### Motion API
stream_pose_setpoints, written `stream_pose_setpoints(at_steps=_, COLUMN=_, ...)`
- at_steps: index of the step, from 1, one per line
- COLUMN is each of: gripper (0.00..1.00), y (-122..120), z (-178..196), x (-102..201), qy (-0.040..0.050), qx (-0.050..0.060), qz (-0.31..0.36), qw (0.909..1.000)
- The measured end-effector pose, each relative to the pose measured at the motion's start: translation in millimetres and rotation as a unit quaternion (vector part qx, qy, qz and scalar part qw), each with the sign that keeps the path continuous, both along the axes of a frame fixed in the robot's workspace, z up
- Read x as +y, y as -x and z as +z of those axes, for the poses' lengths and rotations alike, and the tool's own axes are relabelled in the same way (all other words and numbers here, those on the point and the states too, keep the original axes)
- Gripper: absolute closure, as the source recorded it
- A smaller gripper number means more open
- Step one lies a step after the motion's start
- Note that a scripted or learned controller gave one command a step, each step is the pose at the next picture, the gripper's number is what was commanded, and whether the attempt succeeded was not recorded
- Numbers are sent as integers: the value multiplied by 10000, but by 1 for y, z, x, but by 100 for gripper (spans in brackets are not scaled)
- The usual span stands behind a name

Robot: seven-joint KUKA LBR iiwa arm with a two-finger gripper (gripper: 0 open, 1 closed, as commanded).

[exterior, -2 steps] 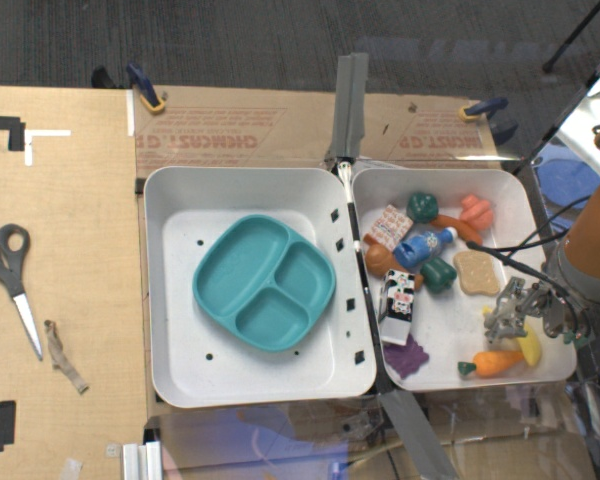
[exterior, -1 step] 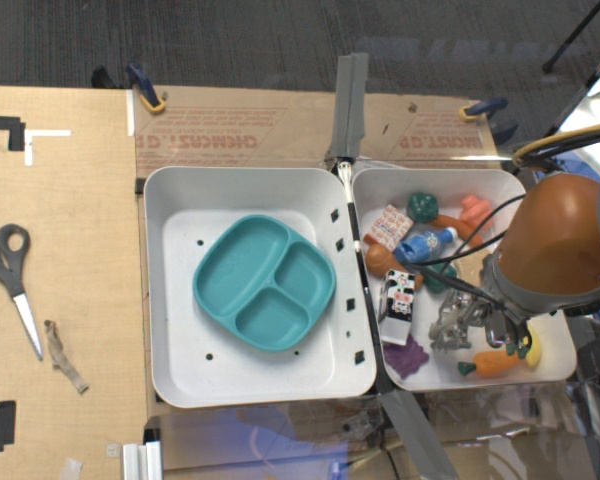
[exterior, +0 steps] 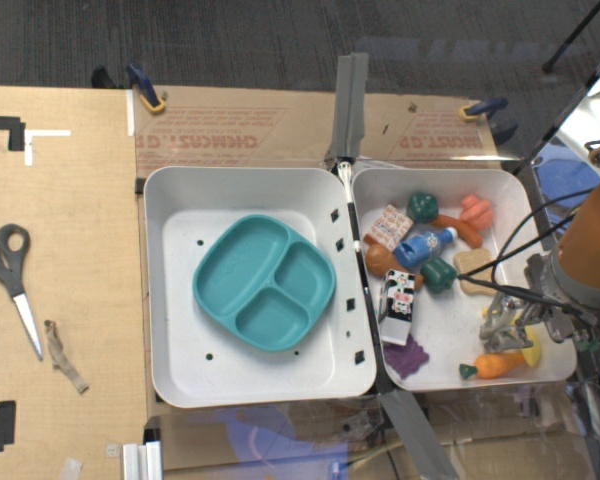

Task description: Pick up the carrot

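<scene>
The carrot (exterior: 496,366) is seen lying just below the gripper (exterior: 502,334), long axis left-right; the finger state cannot be told.

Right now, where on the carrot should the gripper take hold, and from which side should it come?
Probably the orange body of the carrot, from above, fingers across its width. It lies flat, green end left, near the right bin's front wall; the gripper is just above.

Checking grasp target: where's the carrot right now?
The carrot lies in the right bin, near its front right corner, just below the gripper and right of the purple piece.
</scene>
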State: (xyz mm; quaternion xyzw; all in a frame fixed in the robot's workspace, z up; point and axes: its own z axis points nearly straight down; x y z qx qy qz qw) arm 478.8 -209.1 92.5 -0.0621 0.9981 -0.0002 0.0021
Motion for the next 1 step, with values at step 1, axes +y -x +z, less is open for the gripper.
stream_pose_setpoints(at_steps=1, gripper=0, y=-10, z=8, x=1, qy=33, qx=-159, qz=20, qw=9999)
